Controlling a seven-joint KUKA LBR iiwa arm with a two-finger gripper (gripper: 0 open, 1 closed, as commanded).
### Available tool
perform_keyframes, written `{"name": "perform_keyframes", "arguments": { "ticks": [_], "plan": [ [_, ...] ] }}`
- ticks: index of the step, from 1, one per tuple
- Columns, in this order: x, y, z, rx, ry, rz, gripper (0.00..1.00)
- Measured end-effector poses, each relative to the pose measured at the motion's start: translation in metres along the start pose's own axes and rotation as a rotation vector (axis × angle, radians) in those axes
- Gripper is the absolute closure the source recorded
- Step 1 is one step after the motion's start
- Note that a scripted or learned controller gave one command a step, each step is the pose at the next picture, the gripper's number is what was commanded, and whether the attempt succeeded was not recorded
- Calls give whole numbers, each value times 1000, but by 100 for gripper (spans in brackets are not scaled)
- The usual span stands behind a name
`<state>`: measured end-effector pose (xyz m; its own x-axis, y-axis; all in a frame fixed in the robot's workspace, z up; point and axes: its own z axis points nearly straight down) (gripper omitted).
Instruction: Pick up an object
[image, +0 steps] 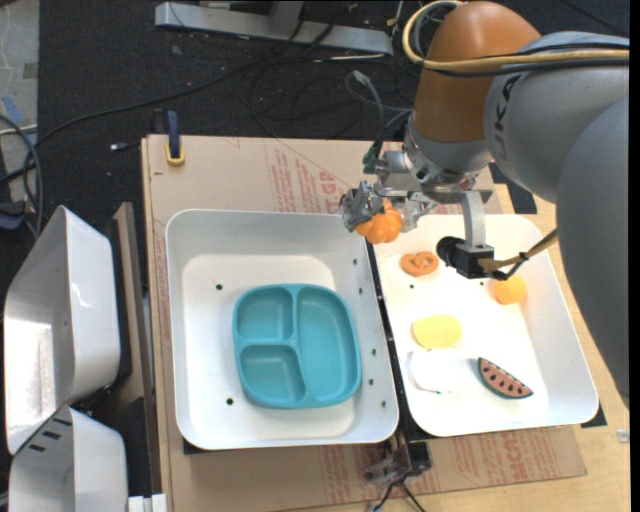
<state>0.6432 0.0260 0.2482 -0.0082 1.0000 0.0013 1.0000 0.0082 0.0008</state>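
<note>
My gripper (378, 216) hangs over the far left corner of the right bin (560, 390), shut on a small orange object (381, 228) that sits between its fingers above the bin's floor. On the right bin's floor lie an orange ring-shaped piece (420, 264), an orange ball-like fruit (509, 290), a yellow round piece (437, 331), a white flat piece (436, 372) and a watermelon slice (504, 379).
The left bin (195, 300) holds a teal divided plate (297, 345). A raised rim separates the two bins just below the gripper. The arm's grey and orange body covers the upper right of the view. Cardboard lies behind the bins.
</note>
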Motion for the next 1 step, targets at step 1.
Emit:
{"name": "perform_keyframes", "arguments": {
  "ticks": [1],
  "plan": [
    [52,-5,1,2,0,0,100]
  ]
}}
